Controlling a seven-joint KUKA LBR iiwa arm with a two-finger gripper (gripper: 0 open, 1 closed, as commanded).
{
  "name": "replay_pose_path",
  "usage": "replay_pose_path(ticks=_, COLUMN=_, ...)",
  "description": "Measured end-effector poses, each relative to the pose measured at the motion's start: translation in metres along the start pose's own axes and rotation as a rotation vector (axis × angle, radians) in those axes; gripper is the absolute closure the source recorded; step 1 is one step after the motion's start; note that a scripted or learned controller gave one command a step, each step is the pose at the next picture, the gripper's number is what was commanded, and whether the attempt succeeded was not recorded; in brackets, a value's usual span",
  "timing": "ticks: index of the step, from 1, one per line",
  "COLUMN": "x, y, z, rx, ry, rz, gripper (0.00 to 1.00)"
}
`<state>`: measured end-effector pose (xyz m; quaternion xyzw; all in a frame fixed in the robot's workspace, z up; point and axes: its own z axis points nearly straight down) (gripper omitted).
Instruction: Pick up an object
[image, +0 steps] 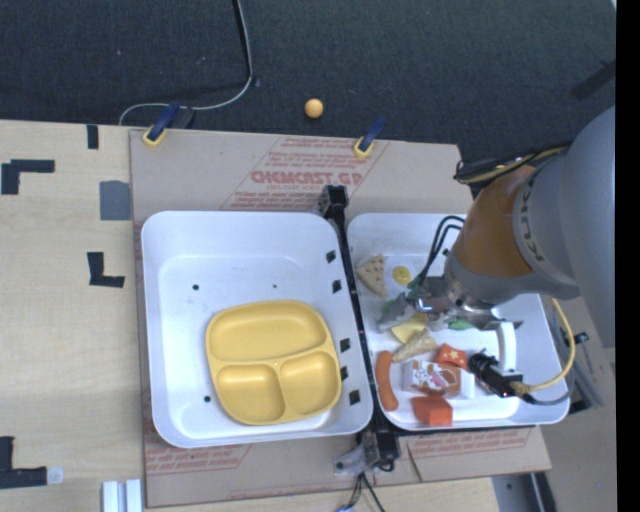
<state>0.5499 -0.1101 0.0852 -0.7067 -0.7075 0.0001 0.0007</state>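
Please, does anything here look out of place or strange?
One thing: a small orange ball lies alone on the dark floor beyond the bench, away from both bins. The yellow divided plate sits flat in the left white bin, and the toy foods lie in the right white bin.

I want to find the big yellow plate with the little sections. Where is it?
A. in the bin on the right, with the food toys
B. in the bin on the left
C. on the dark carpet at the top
B: the yellow divided plate lies alone in the left bin, while the toy food pieces sit in the right bin.
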Motion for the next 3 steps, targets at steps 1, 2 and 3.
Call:
replay_pose_path(ticks=1, x=0.013, y=0.074, z=0.001, rx=-0.005, ry=-0.002, rz=-0.003, gripper=0.0)
replay_pose_path(ticks=2, x=0.012, y=0.119, z=0.001, rx=0.003, ry=-0.003, rz=-0.004, gripper=0.0)
replay_pose_path(ticks=3, x=0.012, y=0.118, z=-0.009, rx=0.002, ry=-0.005, rz=-0.002, gripper=1.0)
